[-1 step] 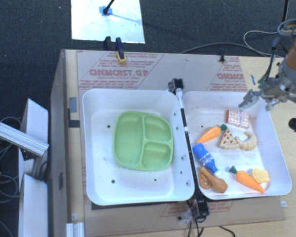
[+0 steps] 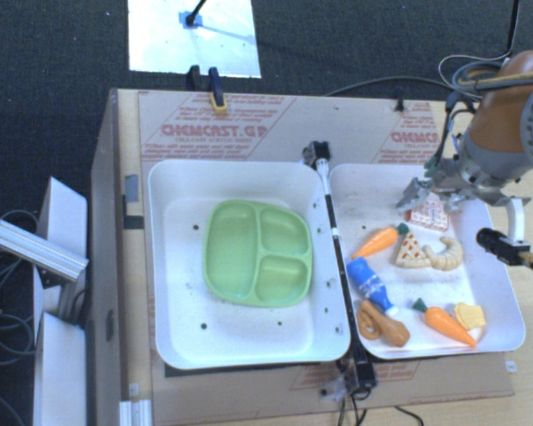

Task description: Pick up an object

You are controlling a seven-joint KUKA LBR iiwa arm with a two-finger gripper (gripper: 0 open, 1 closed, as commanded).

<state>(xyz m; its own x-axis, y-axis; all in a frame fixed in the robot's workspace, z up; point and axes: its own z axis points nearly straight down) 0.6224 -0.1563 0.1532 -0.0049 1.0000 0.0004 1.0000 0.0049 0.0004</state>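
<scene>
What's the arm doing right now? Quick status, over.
Gripper low over the right bin, at a red-and-white toy block. Grasp unconfirmed. Pizza slice, croissant, carrot crowd close beside it.

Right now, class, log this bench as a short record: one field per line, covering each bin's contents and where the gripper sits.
left bin: green divided plate, lying flat
right bin: two toy carrots, blue bottle, pizza slice, croissant, pretzel, small yellow piece, red-and-white block
gripper: over the right bin's far side, just above the red-and-white block
grasp: cannot tell
bench surface: board printed with red lettering
</scene>
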